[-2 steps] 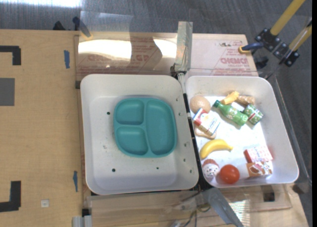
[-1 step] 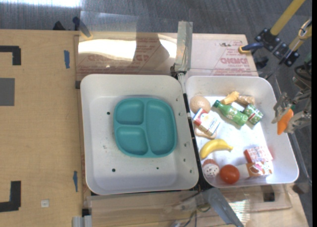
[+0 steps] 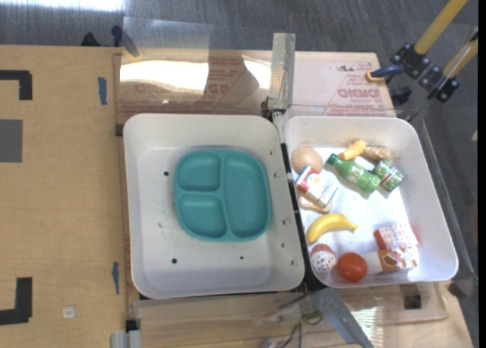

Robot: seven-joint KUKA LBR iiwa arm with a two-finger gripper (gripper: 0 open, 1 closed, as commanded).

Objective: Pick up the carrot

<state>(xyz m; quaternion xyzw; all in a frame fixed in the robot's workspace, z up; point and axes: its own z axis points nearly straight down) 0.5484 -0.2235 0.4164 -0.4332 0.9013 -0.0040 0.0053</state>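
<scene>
An orange piece that looks like the carrot [image 3: 397, 262] lies in the right bin [image 3: 433, 187], near its front right corner. It touches a red-and-white packet [image 3: 395, 236] just behind it, which covers part of it. A red tomato [image 3: 351, 266] lies a little to its left.
The right bin also holds a banana [image 3: 330, 226], a brown egg [image 3: 307, 159], a small carton [image 3: 317, 185], a green bottle [image 3: 355, 173], a green can [image 3: 389, 175] and a red-and-white ball [image 3: 323, 257]. A teal divided plate [image 3: 223, 193] sits in the left bin [image 3: 144, 210]. Yellow-armed clamps [image 3: 425, 65] stand at the back right.
</scene>
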